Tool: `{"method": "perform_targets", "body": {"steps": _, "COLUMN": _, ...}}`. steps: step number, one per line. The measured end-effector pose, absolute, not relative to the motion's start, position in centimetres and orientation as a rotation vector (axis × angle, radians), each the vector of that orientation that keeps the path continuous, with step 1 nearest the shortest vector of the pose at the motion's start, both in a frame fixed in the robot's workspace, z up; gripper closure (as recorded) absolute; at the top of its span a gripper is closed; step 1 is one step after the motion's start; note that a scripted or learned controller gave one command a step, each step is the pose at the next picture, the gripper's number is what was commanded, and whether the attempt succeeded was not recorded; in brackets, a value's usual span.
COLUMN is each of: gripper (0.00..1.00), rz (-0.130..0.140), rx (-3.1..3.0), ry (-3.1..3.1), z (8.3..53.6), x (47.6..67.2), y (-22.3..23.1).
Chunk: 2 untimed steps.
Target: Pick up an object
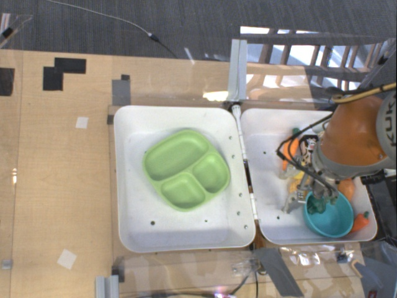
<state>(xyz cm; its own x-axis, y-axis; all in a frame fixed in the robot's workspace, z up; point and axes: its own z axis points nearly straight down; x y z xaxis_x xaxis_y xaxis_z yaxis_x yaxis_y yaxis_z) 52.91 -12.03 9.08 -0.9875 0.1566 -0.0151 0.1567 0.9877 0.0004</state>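
Since I reach low over the teal bowl [329, 217] below my gripper [308, 194], I cannot tell its grip.

left bin [133, 166]: white | divided plate [186, 168], 9 o'clock: light green | bowl [330, 217], 4 o'clock: teal | arm band [352, 135], 3 o'clock: orange | bench [56, 185]: pale wood

We look down from a single fixed camera above the pale wooden bench [56, 185], tilted slightly so the dark grey carpeted floor [124, 11] fills the top of our view. We sit far enough back to take in both shallow white plastic bins, the left bin [133, 166] and the right bin [267, 166]. The grey arm with its orange band [350, 135] enters from our right.
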Motion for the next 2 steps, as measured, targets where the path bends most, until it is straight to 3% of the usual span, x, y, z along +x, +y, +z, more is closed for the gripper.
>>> {"method": "perform_targets", "body": {"steps": 1, "gripper": 1.00, "rz": -0.004, "rx": 0.238, "ry": 3.096, "z": 10.51, "x": 53.54, "y": -12.00}}
{"method": "perform_targets", "body": {"steps": 2, "gripper": 0.00, "rz": -0.004, "rx": 0.237, "ry": 3.097, "z": 10.48, "x": 53.52, "y": -11.98}}
